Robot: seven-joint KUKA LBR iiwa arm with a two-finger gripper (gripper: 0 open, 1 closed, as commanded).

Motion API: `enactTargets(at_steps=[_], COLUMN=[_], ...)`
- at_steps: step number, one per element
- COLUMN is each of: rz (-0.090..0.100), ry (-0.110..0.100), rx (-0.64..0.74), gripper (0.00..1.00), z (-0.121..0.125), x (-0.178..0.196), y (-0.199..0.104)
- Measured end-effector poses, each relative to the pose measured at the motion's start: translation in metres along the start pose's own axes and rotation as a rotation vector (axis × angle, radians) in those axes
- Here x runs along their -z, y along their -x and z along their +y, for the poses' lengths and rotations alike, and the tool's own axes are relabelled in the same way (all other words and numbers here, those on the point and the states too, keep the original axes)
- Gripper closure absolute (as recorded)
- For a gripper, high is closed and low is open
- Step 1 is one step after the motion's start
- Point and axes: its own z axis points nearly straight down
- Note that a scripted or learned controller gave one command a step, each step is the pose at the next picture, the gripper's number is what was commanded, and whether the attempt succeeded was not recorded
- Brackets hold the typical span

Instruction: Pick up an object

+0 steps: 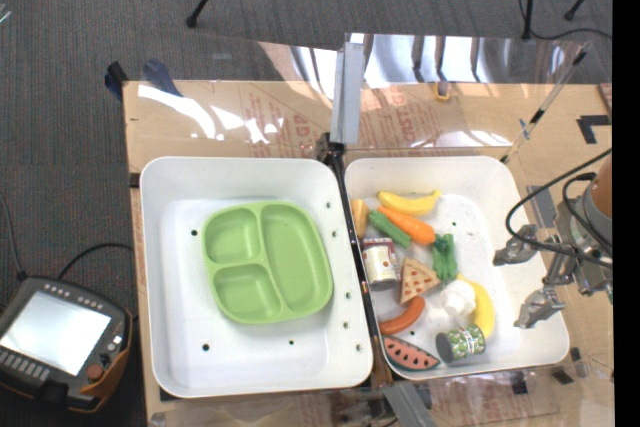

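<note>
The gripper (535,283) hangs open, holding nothing, over the right bin's (500,177) edge. A banana (484,307) lies just to its left.

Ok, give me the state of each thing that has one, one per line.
green divided plate: upright, in left bin
can with red label: standing, in right bin
green can: lying on its side
end effector: above right bin's right edge, holding nothing visible

Unreadable mirrored red print on bench (420,120).
</note>
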Motion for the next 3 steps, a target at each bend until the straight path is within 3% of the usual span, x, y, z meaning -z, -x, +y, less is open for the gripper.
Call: enactTargets(at_steps=[1, 2, 3], rz=[-0.033, -0.014, -0.013], ry=[-0.010, -0.003, 0.000], rx=[0.081, 0.000, -0.181], gripper=[0.00, 0.00, 0.00], z=[0.053, 0.103, 0.111], x=[-0.101, -0.119, -0.120], y=[0.013, 0.053, 0.050])
